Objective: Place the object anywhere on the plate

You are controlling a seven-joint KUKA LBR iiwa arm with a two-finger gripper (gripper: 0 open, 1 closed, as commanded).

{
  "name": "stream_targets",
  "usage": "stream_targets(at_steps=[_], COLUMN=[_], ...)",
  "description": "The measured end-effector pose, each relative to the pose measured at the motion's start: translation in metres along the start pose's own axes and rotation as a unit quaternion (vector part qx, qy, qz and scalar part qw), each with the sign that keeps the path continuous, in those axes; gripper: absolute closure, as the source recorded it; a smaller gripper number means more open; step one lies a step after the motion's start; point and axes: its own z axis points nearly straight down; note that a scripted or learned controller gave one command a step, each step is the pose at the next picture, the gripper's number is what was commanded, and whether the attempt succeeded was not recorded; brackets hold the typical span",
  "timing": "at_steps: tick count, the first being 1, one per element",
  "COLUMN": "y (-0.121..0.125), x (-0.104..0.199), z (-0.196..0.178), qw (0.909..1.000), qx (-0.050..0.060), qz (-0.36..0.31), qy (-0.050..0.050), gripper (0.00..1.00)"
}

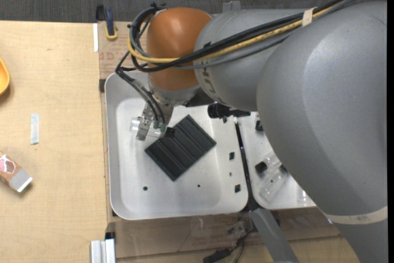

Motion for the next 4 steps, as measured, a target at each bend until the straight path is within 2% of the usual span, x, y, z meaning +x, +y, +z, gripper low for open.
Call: stream_targets(at_steps=[1,2,3,4], y=[-0.023,-0.023,-0.019,-0.019], x=[0.070,0.070,0.008,0.007], z=[-0.114,-0.114,-0.122,-0.131], qw=[0.9969,0.9969,0.9999,0.9999], qx=[0.000,0.000,0.000,0.000], qz=[-0.078,-0.078,0.014,0.014], qy=[0.000,0.000,-0.001,-0.002], gripper=[1.00,0.00,0.00,1.00])
